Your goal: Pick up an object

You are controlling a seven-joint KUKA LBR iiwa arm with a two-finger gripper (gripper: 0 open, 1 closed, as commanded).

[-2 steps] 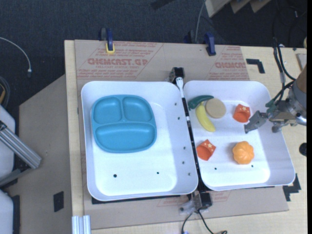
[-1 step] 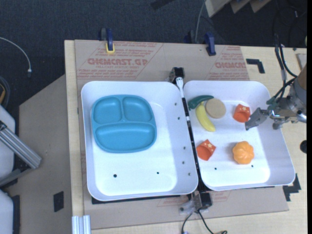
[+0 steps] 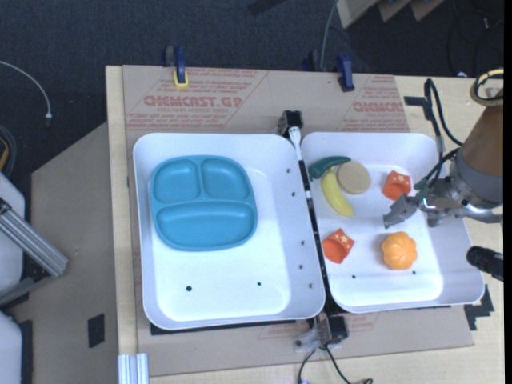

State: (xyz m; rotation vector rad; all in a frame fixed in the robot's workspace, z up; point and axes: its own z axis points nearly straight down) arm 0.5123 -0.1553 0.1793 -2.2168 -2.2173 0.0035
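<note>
A blue divided plate (image 3: 205,202) lay in the left bin (image 3: 160,294), far left of the fingers. In the right bin (image 3: 376,294), a yellow banana (image 3: 337,194), a green piece (image 3: 328,166) and a tan round disc (image 3: 354,178) sat close together, left of the fingertips. A red block (image 3: 338,246) lay below-left. The gripper (image 3: 406,208) hovered above the bin floor; its 2 fingers seemed slightly apart, gripping nothing, though blur made this uncertain. Another red block (image 3: 397,185) sat just above them, an orange fruit (image 3: 398,250) just below.
</note>
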